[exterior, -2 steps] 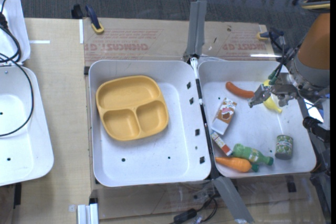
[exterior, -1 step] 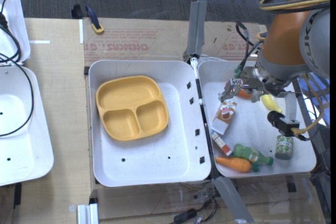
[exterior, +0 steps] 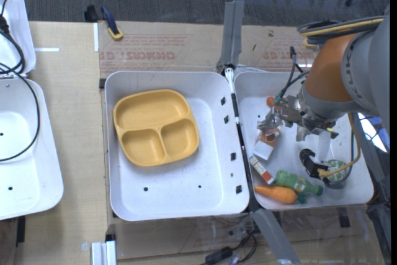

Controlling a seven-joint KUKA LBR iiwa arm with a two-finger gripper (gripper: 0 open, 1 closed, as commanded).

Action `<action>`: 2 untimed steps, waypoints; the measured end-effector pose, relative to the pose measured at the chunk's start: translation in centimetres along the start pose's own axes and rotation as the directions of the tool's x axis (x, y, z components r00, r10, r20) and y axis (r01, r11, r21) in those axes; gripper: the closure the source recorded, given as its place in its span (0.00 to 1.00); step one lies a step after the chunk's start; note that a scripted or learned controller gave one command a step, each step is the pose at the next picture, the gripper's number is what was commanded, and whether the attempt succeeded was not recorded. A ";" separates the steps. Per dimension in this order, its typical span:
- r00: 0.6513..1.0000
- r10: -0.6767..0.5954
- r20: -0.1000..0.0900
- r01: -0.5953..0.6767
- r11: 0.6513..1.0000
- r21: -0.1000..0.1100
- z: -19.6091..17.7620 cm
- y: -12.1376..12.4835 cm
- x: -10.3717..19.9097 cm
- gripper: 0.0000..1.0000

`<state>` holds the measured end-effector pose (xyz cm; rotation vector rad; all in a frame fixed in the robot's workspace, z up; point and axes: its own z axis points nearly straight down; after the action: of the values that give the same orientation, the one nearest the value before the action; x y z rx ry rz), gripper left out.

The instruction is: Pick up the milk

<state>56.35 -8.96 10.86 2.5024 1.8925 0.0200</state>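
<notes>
Beside the yellow three-compartment plastic plate (exterior: 156, 127), in the neighbouring white right-hand bin (exterior: 248, 96), a small white milk carton with a red end (exterior: 262, 169) is lying on its side. Farther from the plate, a grey two-finger gripper (exterior: 271, 124) is being held low over the carton, seemingly for a grasp; its grip cannot be told. An orange carrot (exterior: 276, 194) and a green bottle (exterior: 299, 182) are crowding the carton's far end.
</notes>
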 end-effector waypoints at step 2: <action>1.000 0.005 -0.002 -0.005 1.000 -0.009 -1.2 0.3 0.0 0.00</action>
<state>56.65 -9.06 12.08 2.5025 1.8823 0.0311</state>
